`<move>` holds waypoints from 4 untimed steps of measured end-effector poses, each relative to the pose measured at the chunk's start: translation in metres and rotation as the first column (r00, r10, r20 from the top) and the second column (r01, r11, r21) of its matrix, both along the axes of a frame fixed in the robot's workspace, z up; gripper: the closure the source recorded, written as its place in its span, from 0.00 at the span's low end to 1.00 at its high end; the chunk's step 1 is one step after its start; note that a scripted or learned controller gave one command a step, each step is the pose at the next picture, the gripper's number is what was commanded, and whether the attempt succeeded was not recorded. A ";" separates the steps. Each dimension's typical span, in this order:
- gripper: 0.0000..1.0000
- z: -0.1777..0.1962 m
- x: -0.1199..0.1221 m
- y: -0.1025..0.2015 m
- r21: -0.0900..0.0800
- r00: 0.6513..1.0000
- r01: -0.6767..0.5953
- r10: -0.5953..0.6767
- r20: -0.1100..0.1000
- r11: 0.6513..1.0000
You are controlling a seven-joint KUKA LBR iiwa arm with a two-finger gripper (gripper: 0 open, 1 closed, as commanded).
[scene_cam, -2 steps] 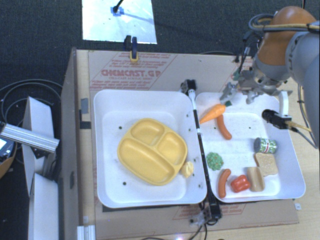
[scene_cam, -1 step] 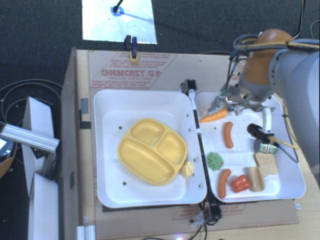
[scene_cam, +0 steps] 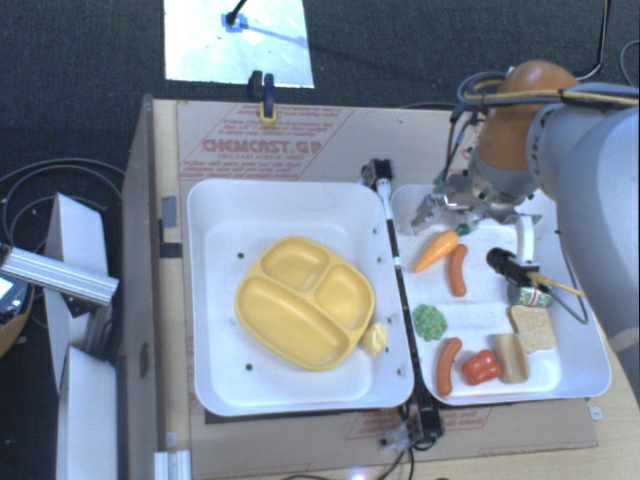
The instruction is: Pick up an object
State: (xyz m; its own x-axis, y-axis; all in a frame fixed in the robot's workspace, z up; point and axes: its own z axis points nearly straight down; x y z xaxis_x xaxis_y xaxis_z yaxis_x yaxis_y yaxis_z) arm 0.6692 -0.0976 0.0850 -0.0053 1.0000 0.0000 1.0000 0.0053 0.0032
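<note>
The gripper (scene_cam: 447, 211) is hovering low over the far end of the right bin (scene_cam: 590, 373), its 2 fingers spread apart and gripping nothing. The carrot (scene_cam: 435, 250) is lying just below the fingertips, apart from them, with a sausage (scene_cam: 458, 269) just beside it. To complete the grasp well, the arm is likely needing to center the fingers across the carrot's narrow width, descend straight, and close without catching the sausage. The broccoli (scene_cam: 430, 320), a second sausage (scene_cam: 447, 364), a tomato (scene_cam: 480, 366) and bread (scene_cam: 533, 327) are sitting nearer the camera. The left bin (scene_cam: 215, 388) is holding a yellow tray (scene_cam: 303, 301). Both bins are resting on a brown board (scene_cam: 270, 138) above dark carpet (scene_cam: 70, 58).
</note>
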 end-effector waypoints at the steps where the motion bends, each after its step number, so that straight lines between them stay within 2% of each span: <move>1: 0.00 0.000 -0.023 -0.003 0.000 1.000 0.004 -0.004 -0.002 1.000; 2: 0.00 0.000 -0.046 -0.017 -0.001 1.000 0.004 -0.004 -0.003 1.000; 3: 0.00 -0.001 -0.076 0.007 0.000 1.000 0.004 -0.004 -0.003 1.000; 4: 1.00 0.010 -0.075 0.007 0.000 1.000 0.004 -0.004 -0.001 1.000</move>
